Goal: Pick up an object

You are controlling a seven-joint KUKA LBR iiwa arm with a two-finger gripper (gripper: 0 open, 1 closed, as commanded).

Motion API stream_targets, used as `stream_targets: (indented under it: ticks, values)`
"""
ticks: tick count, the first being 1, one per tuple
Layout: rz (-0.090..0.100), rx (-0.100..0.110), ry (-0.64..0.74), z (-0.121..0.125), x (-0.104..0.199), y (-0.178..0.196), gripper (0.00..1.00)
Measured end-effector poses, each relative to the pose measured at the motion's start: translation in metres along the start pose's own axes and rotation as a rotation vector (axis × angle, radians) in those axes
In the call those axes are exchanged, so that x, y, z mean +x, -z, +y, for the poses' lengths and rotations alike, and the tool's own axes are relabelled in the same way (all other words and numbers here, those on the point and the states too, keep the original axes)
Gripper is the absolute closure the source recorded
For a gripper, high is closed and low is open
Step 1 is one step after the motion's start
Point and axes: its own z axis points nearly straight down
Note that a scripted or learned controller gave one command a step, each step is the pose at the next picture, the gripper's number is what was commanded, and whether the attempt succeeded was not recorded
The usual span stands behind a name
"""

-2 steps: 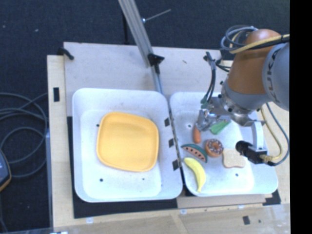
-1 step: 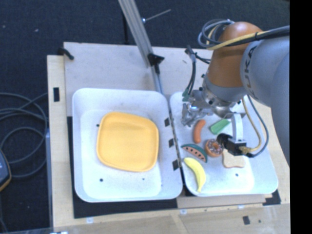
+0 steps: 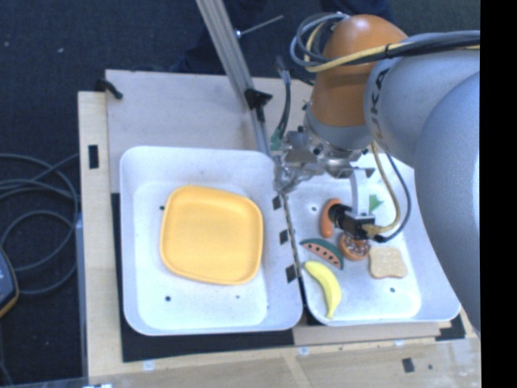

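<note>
My claw [image 3: 294,166] hangs over the far left corner of the right bin [image 3: 420,299], close to the rim it shares with the left bin [image 3: 129,217]. From this slant I cannot tell whether it is spread or pressed together, and I see nothing held in it.

What I could take lies nearer the camera than the claw, in the right bin: an orange-red piece [image 3: 329,217] closest, then a watermelon slice [image 3: 323,251], a banana [image 3: 324,288] by the near rim, and a piece of toast [image 3: 388,262] to the right. The slice and the banana sit just beside each other. In the left bin a yellow plate [image 3: 212,234] lies flat and broad, a poor thing to pinch, I judge.

To do this well I would choose one piece with room around it. The banana looks best: I should come down centred over its middle, close across its narrow width, and keep clear of the slice and the bin's wall. The toast lies flat and may slip.
</note>
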Motion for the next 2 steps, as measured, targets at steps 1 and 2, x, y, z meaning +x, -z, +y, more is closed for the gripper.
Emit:
stream_targets:
  ticks: [1, 2]
  values:
    - [0.000, 0.001, 0.000, 0.0189, 0.0559, 0.0054, 1.00]
    - [-0.001, 0.001, -0.004, 0.0189, 0.0530, 0.0054, 0.00]
